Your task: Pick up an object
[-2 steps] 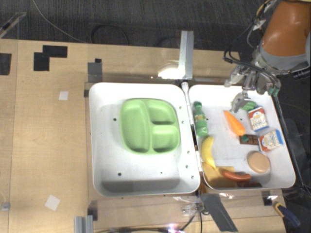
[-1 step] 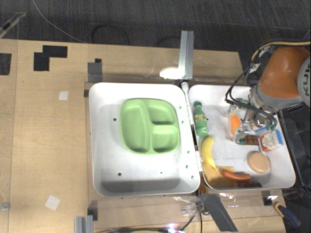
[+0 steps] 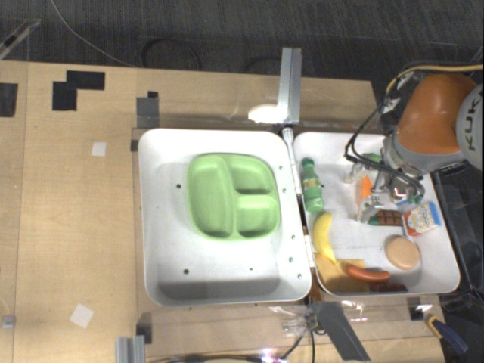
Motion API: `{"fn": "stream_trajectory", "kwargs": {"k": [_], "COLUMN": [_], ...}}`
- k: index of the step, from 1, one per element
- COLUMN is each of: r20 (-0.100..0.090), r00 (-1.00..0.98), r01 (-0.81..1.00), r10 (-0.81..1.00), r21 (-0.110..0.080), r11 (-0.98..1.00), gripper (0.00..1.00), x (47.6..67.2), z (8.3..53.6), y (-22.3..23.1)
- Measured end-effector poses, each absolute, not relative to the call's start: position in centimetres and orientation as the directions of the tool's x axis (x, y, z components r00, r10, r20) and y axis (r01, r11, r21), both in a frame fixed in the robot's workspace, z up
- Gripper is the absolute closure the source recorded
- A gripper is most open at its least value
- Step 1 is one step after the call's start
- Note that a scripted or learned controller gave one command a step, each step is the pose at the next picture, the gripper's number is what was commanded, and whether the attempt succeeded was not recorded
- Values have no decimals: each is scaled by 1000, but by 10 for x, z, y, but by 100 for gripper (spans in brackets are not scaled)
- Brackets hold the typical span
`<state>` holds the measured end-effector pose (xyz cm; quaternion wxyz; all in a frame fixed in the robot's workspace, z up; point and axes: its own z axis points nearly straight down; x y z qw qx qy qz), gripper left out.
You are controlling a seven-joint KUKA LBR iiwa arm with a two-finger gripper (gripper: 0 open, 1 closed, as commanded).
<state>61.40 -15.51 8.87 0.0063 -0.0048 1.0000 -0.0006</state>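
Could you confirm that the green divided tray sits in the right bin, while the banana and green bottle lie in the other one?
Not quite: the camera view shows the green divided tray in the left bin. The banana and green bottle lie in the other one, the right bin, as you said.

A green divided tray (image 3: 231, 195) lies in the left white bin (image 3: 162, 225), near its middle. Both bins sit on a pale wooden surface (image 3: 68, 225) with black patches (image 3: 76, 88) toward its far left. Beyond lies dark carpet (image 3: 227, 13).
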Motion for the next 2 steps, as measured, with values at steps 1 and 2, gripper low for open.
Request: {"fn": "stream_trajectory", "kwargs": {"k": [1,2], "r20": [-13,-15], "r00": [-998,-990], "r01": [65,143], "r10": [65,143], "r21": [-1,0], "r11": [998,990], "gripper": [0,0], "x": [607,584], "z": [89,89], "y": [-144,-140]}}
